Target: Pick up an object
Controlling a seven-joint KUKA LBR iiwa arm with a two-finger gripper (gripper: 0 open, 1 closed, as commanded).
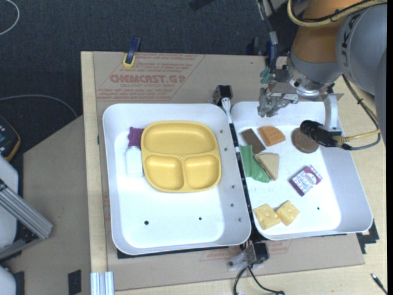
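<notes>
Your claw (pixel 270 107) hangs over the right bin's (pixel 350 183) far corner with nothing visibly in it, its opening impossible to judge, and the crowded orange wedge (pixel 271 134) and brown slab (pixel 252 139) below invite a glancing miss.

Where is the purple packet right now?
In the camera view, the purple packet lies in the right bin, toward its right side, below the brown round disc and up-right of the two yellow cheese-like blocks.

Bright, even overhead light; white bins (pixel 116 183) nearly blown out, soft short shadows, dark upper left, arm (pixel 331 23) slightly blurred upper right.
</notes>
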